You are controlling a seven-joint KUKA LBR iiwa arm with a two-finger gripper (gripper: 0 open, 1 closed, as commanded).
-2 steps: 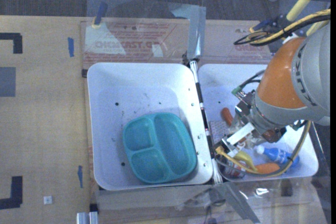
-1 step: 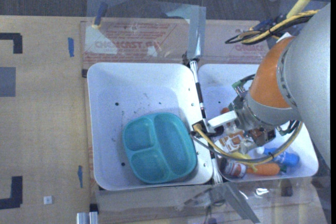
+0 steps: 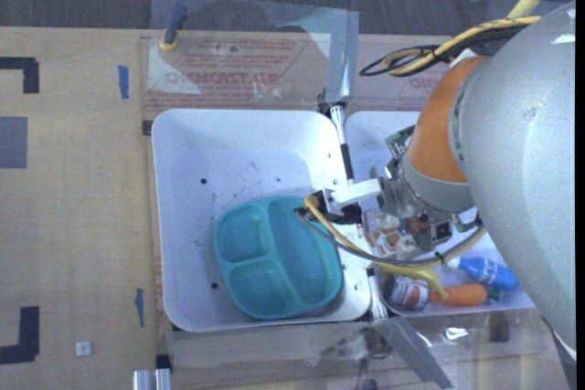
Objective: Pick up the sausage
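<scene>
The grey arm with its orange band (image 3: 439, 142) reaches over the right bin (image 3: 366, 134) and covers most of it. My gripper (image 3: 388, 235) hangs low at that bin's left side, next to the wall between the two bins, wrapped in cables. Just below it at the bin's front lies a small reddish-brown and white rounded piece (image 3: 409, 293), which may be the sausage; I cannot tell for sure. Nothing is visibly held.
The left bin (image 3: 183, 151) holds a teal divided plate (image 3: 274, 258) at its front right. An orange carrot (image 3: 464, 294), a blue item (image 3: 484, 271) and a yellow curved piece (image 3: 413, 268) lie at the right bin's front.
</scene>
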